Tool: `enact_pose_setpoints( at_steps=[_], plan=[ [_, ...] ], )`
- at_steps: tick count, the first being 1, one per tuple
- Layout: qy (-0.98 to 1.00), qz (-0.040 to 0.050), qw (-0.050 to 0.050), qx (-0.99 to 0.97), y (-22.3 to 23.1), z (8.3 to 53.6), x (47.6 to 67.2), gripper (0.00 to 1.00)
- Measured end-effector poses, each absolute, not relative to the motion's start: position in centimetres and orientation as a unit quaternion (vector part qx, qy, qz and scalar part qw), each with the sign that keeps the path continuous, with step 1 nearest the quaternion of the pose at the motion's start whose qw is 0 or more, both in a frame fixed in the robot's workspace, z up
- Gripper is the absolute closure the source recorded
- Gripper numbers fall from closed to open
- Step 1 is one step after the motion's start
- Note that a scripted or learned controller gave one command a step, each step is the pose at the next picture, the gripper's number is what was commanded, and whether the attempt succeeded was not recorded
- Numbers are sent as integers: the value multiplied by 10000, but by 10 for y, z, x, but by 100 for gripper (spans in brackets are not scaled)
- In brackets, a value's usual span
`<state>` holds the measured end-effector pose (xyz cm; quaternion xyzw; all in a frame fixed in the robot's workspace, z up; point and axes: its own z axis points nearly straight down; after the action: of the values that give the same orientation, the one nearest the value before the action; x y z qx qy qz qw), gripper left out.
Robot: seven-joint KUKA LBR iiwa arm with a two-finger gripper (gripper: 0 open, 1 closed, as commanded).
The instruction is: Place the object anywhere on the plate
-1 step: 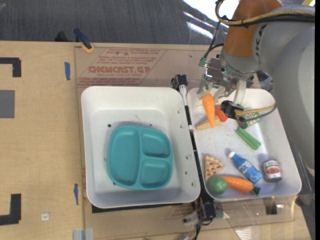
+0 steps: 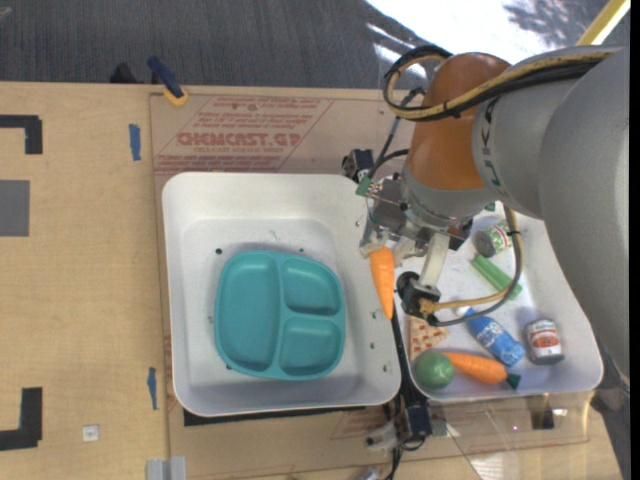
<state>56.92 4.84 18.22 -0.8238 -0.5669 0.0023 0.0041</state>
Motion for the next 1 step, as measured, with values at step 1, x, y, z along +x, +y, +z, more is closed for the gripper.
enact_pose_setpoints(
  at_steps=[1],
  plan=[
    [-5372,39,36,-8434,91,186,497,100]
  ],
)
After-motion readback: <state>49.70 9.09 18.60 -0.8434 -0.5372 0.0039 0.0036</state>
